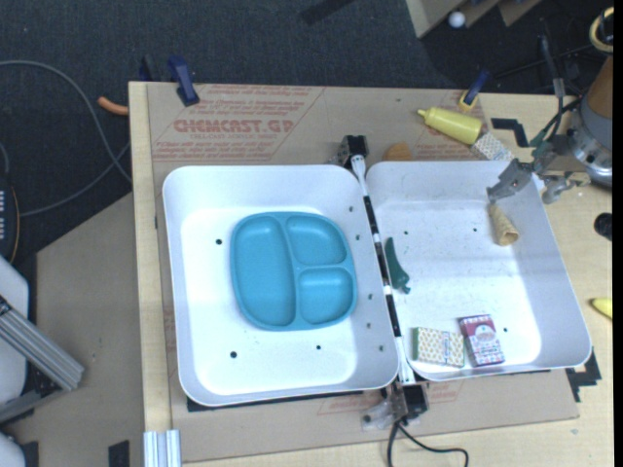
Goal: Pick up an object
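Camera view: arm (596,134) cut off right.

Two white bins (195,358), one blue tray (292,269), two packets (438,346)

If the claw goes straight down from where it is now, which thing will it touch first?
Probably the small tan cork-like piece, which lies just below and left of the claw on the right bin's floor. Depth is unclear, so it may land on bare floor beside it.

Single fixed camera above the bench (292,115), angled downward, both white bins (195,261) in frame
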